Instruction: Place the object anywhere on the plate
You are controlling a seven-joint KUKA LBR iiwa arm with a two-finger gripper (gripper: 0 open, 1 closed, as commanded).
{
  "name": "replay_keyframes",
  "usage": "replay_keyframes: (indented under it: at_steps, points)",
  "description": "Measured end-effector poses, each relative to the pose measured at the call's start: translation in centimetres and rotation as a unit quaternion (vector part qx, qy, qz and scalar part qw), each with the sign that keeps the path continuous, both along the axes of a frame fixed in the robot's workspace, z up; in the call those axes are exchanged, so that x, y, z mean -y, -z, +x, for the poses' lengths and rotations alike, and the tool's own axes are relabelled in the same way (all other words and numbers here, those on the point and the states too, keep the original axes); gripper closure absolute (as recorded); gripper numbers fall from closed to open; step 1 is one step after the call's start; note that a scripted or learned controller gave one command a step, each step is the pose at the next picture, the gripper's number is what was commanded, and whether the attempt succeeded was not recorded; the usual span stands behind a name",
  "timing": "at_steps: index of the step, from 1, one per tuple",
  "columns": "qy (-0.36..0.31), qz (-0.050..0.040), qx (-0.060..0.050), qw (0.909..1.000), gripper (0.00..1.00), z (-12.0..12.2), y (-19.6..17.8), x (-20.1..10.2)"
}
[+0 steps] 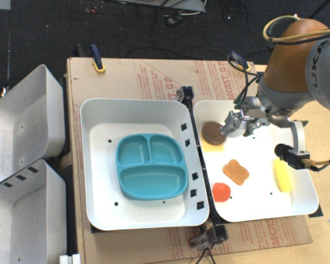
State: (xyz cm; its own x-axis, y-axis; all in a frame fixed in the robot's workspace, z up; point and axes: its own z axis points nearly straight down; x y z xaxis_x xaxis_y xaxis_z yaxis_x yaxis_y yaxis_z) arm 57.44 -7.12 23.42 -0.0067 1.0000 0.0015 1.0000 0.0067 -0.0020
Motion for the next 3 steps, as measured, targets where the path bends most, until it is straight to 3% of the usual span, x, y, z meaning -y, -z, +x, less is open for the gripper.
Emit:
replay_keyframes:
  at_steps: [3]
  points:
    - [-0.001,0.0004,0.000,1.0000,1.00,-3.8,1.9,-14.5]
